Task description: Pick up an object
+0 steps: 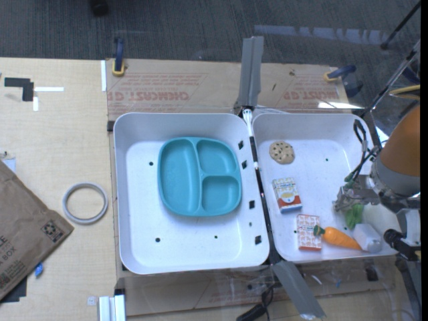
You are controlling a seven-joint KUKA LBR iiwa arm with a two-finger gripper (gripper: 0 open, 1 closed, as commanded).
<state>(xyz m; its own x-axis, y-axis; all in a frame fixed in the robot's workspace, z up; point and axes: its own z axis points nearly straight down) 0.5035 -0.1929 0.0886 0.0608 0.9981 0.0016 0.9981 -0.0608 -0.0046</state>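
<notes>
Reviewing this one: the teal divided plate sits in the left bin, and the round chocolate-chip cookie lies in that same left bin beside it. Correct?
Not quite. The teal divided plate is in the left white bin, but the round chocolate-chip cookie lies in the right white bin, near its far end, as the camera view shows.

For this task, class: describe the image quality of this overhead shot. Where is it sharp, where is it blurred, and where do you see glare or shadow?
Camera view: even, soft lighting; the teal plate and cookie look reasonably sharp, with faint shadows. The white bins' rims are bright, nearly washed out. The arm's orange band at the right edge is blurred, and the pincer by the carrot is hard to make out.
</notes>
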